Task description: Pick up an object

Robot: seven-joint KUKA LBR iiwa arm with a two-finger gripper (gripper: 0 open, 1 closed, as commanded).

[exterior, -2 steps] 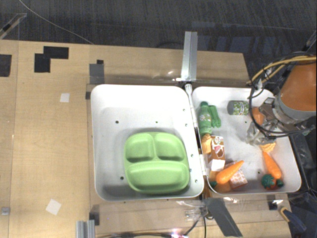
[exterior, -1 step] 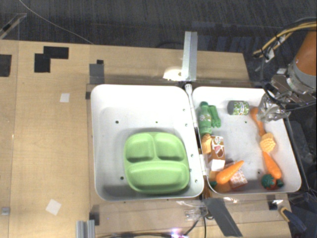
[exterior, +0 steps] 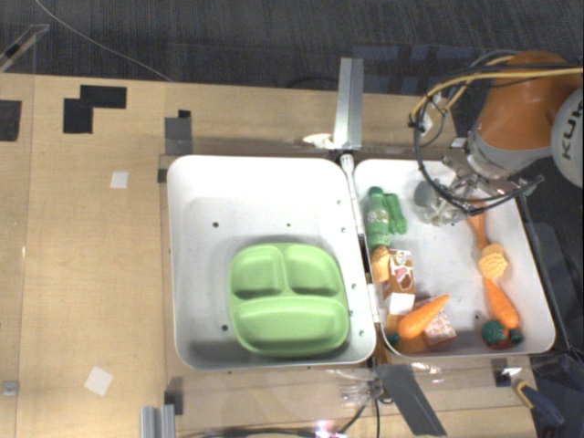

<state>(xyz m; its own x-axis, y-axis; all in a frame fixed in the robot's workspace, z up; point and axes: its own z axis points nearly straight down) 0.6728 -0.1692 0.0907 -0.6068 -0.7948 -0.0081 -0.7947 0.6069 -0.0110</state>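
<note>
Nothing held; my two-finger gripper [exterior: 444,206] hovers at the shallow white right bin's [exterior: 538,308] back end, finger spacing unreadable. Approach step: next, descend on the green plastic bottle [exterior: 380,215] nearby.

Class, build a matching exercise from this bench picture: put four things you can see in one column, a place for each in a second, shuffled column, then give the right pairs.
Things:
1. green tray
2. green bottle
3. gripper
4. orange carrot

Places:
A. near the front wall of the right bin
B. over the back of the right bin
C. in the left bin
D. against the right bin's left wall, towards the back

Pairs: 1-C, 2-D, 3-B, 4-A
</note>
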